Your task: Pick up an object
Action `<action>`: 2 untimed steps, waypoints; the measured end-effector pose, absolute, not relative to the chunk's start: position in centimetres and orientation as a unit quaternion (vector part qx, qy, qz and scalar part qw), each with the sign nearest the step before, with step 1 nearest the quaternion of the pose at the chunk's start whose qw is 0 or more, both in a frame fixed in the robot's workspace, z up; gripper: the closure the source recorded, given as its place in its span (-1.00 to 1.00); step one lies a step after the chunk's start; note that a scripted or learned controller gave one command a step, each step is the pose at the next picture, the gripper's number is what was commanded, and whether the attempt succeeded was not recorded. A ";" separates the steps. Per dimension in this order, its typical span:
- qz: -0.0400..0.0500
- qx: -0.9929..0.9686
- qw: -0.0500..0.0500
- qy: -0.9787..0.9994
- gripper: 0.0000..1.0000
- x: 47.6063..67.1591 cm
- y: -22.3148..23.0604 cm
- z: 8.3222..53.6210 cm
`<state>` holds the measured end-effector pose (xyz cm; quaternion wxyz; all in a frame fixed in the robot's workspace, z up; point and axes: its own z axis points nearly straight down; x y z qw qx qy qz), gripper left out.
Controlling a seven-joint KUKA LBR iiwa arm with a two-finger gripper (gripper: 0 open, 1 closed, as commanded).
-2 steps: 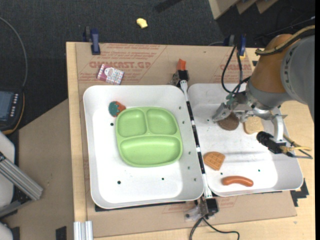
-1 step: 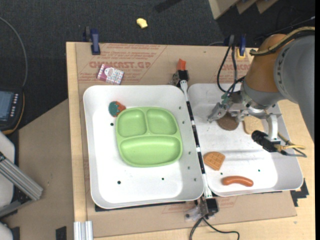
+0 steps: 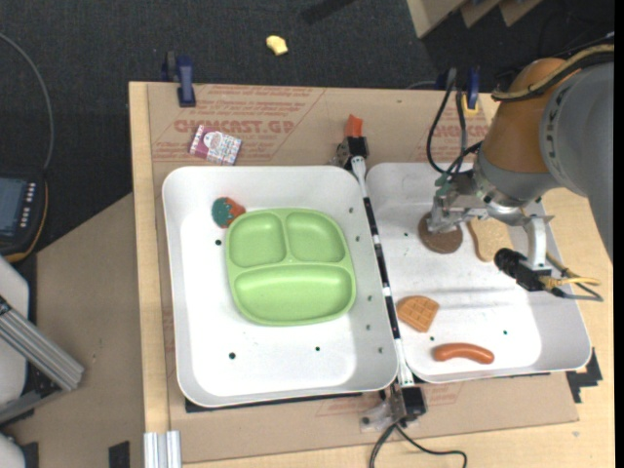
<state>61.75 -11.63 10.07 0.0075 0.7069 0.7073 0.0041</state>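
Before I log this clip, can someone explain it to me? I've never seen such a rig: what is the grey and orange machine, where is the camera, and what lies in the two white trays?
The machine is a robot arm reaching in from the right. Its job is to pick up an object. A single camera fixed above the bench looks down at a slant.

The left bin holds a green divided plate, with a small red and green toy at the plate's upper left corner.

The right bin holds a brown disc, a tan curved piece, a waffle-like piece and a toy sausage.

The gripper is right above the brown disc. Whether it grips the disc cannot be told.
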 end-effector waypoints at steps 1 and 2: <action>0.001 0.708 0.003 0.706 1.00 62.1 -14.5 13.2; 0.000 0.707 0.001 0.707 -1.00 62.0 -14.4 13.0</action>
